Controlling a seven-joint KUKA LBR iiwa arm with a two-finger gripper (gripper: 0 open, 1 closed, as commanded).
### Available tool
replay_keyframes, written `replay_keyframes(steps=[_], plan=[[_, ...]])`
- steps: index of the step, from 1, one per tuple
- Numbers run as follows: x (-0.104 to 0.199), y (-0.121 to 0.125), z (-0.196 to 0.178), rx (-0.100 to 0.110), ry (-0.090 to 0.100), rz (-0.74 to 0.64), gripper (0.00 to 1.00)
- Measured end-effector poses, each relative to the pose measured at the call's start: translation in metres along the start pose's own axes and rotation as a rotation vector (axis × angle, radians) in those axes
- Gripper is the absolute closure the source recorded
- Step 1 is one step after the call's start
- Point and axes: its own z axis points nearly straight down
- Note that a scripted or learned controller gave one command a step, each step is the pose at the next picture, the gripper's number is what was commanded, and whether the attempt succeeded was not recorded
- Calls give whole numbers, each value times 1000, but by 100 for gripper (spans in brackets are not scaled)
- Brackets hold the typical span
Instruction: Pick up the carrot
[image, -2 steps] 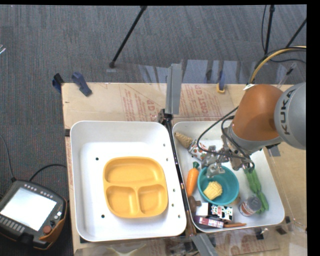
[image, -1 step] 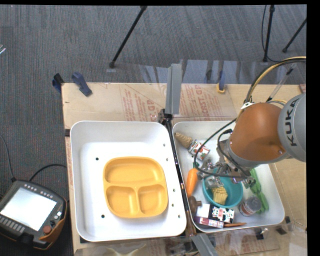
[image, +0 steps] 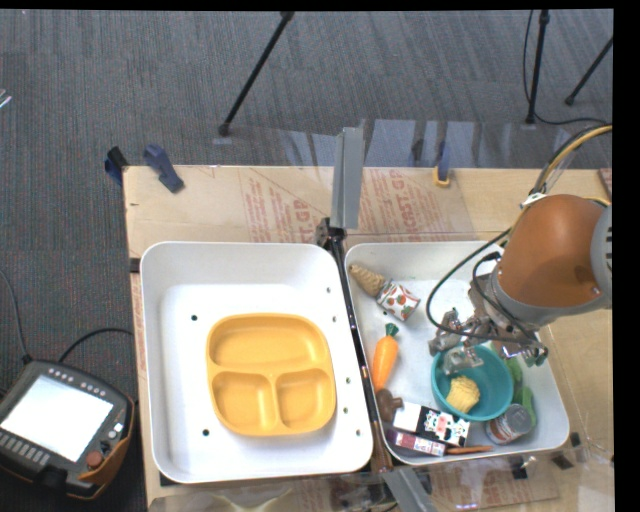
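Lying: the carrot (image: 385, 361), orange with a small green top, rests on the floor of the right bin (image: 420, 262), near that bin's left wall, its green end pointing toward the far side and its tip toward the near side.
Neighbours of the carrot: a small white carton with red and green print (image: 397, 299) sits just beyond the green top; a dark boxed item with white print (image: 431, 424) lies near the tip; a teal bowl (image: 474, 383) holding a pale yellow piece stands to its right, apart from it.
Gripper: the gripper (image: 470, 345) hangs over the far-left rim of the teal bowl, to the right of the carrot and not touching it; nothing is seen between its fingers, and I cannot tell whether they are spread or closed.
Left bin: 1 yellow tray (image: 271, 387) with 3 compartments.
Step in hand: judged from this layout, the approach to the carrot is not yet made.
Doing it well: shift the gripper left until it is centred over the carrot's thick middle, turn the fingers to close across its narrow width, and descend clear of the bin wall and the carton.
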Motion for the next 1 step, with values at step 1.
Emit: replay_keyframes(steps=[1], plan=[[-10,34,-79,-15,22,-155,100]])
